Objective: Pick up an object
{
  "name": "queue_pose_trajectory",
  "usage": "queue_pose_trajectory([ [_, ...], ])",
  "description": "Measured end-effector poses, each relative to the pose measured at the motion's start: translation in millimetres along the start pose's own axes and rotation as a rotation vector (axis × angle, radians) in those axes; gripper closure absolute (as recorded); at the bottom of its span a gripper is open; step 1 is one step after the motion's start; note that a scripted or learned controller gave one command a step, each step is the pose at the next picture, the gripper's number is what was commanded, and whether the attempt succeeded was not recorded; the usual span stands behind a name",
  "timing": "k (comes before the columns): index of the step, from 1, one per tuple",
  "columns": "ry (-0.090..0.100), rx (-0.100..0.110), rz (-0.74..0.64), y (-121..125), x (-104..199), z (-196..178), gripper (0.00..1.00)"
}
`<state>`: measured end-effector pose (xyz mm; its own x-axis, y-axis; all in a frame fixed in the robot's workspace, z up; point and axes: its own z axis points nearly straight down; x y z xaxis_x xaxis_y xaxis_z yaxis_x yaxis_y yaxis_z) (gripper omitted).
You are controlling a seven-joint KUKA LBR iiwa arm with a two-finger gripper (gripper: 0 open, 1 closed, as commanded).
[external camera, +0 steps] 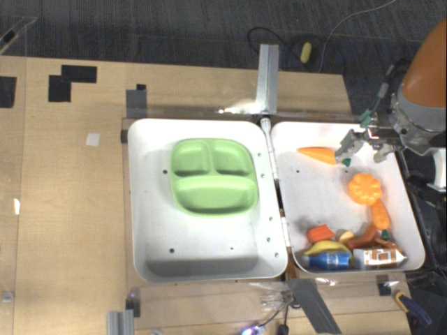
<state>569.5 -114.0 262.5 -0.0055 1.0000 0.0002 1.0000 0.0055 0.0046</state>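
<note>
Bright, even overhead light washes out the left bin (147, 187), whose white floor nearly loses detail around the green tray (211, 175). A soft grey shadow lies along that bin's near wall. Glare glints on the metal post (268, 75) behind it. The picture is slightly soft and grainy.

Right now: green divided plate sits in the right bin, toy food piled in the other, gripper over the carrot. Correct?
Not quite. The green divided plate sits in the left bin, not the right. The toy food is in the right bin, and the gripper hangs beside the carrot there. The camera view shows this.
</note>
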Motion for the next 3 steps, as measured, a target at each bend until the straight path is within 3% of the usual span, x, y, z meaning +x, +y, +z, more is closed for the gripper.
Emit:
queue_pose_trajectory([
  [1,-0.001,0.001,0.054,46,-24,67,0.0],
  [2,-0.003,-0.02,-0.09,101,-52,156,0.0],
  [3,-0.003,-0.023,-0.081,92,-44,164,0.0],
])
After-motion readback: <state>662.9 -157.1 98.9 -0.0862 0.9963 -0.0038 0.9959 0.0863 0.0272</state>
